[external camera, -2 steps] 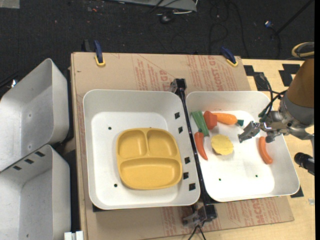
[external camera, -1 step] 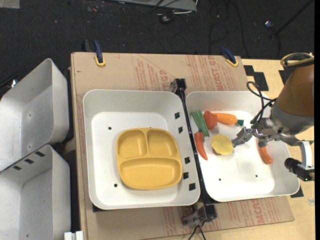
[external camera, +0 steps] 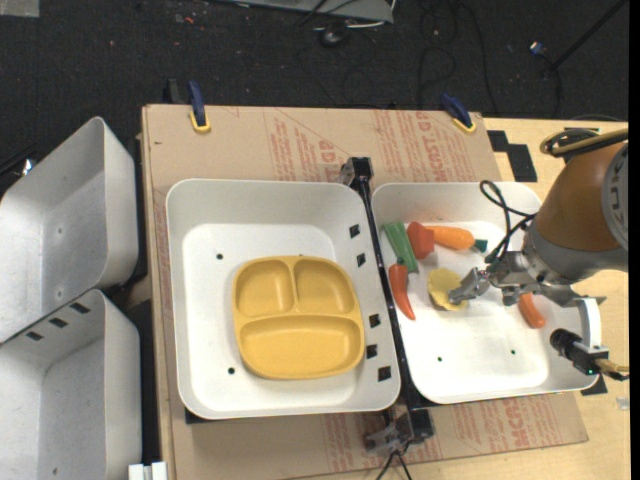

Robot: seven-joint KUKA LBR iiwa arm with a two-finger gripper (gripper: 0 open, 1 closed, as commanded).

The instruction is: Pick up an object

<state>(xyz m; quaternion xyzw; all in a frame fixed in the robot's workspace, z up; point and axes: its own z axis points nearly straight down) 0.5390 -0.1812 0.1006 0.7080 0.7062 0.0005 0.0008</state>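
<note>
The arm (external camera: 585, 213) reaches in from the right over the right bin (external camera: 480, 368), and its hand (external camera: 468, 290) sits low at the middle of that bin, right at a small yellow piece (external camera: 445, 291). The fingertips touch or overlap the piece's right edge; whether they are clenched on it or released, I cannot tell, since the fingers are small and dark against the bin.

Other things crowd the same bin. An orange carrot (external camera: 450, 236) lies near the back wall, touching a red piece (external camera: 419, 240) at its left end. Just left of that, a green strip (external camera: 400, 244) lies slanted along the left wall, and a red pepper (external camera: 402, 290) lies below it, near the yellow piece's left side. A small orange piece (external camera: 531, 310) lies beside the wrist, to the right of the hand, partly hidden by it. The front half of the bin floor is bare white.

The left bin (external camera: 200, 368) carries a yellow tray (external camera: 297, 316) with three compartments, set in its middle. Both bins rest side by side on a brown board (external camera: 300, 138) on the surface, with blue clamps (external camera: 198, 105) at the board's back edge. Two more white bins (external camera: 60, 228) stand off to the left.
</note>
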